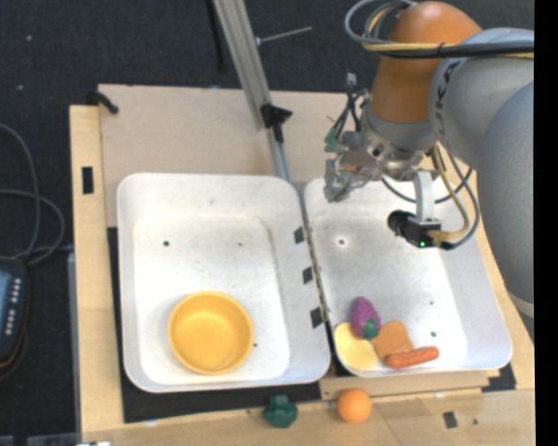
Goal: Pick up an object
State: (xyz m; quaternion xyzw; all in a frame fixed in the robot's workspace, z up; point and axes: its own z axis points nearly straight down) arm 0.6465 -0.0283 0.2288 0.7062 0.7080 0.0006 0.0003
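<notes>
Parked with the gripper (339, 182) at the right bin's (465, 286) far corner, grasp state impossible to tell, well apart from the purple piece (364, 315) and carrot (412, 358) clustered nearer the camera, so probably not yet committed to a pick.

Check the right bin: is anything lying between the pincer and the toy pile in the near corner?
Nothing visible does. The pincer hangs at the right bin's far edge; bare white floor separates it from the toy pile.
</notes>
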